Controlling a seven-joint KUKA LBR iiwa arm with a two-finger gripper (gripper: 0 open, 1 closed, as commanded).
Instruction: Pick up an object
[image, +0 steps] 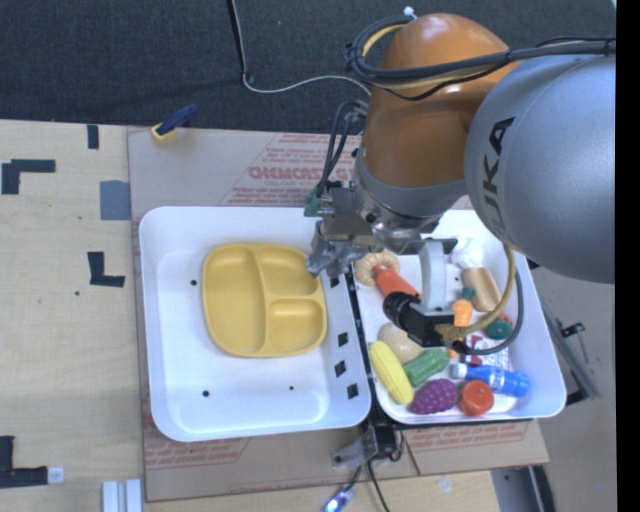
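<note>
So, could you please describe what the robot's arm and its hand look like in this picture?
The arm is bulky, rounded and smooth grey, with dark KUKA lettering on its side. A glossy orange band sits above the wrist, and black cables loop over its top. Below comes a grey collar, then the hand, a compact cluster of dark metal parts with thin wires running down to it.

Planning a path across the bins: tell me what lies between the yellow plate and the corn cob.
In the camera view, the bins' adjoining white walls lie between the yellow plate and corn cob.
</note>
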